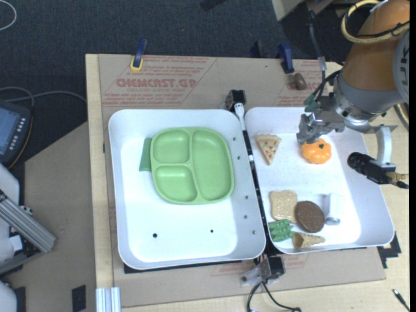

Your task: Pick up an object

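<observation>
The gripper (314, 130) is seen low over the back of the right bin (370, 203), directly above and behind a small orange pumpkin-like toy (316, 152). Its dark fingers blur together against the toy's top, so whether they are spread or closed cannot be told, and no grasp can be confirmed. The upper part of the toy is partly covered by the gripper; its lower part is seen as round, bright orange and resting on the bin floor. The arm (374, 51) is cut off by the upper right edge of the view.

Just left of the toy, a tan wedge-shaped piece (268, 147) with small spots is seen lying flat. Nearer the front of the same bin, a pale toast-like slice (283, 204) is touched by a round brown disc (309, 216); a green leafy piece (281, 229) and a small yellowish wedge (307, 240) lie beside the front rim. A small grey item (328, 207) right of the disc is too indistinct to be named.

In the left bin (130, 194), a light green divided plate (192, 164) with three compartments is seen, well apart from the gripper.
</observation>
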`<state>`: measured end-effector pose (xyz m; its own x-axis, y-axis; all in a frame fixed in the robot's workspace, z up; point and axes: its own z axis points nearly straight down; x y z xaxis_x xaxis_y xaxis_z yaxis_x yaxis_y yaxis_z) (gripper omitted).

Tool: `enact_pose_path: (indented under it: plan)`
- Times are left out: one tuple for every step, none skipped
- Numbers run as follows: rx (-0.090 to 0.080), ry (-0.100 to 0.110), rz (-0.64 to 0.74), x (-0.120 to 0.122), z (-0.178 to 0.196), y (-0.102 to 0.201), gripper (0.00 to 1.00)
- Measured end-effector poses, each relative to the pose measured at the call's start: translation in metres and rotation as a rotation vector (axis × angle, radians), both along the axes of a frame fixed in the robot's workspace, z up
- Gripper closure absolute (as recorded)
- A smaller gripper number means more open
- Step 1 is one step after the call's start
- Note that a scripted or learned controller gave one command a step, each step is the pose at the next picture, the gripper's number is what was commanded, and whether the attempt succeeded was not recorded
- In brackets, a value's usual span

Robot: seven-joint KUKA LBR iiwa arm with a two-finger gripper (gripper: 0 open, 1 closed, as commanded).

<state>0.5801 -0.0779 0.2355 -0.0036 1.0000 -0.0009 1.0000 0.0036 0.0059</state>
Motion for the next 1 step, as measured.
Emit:
enact_pose_path:
  plan:
    - [0.000,0.002,-0.001,0.0420,-0.0219,0.0145,1.00]
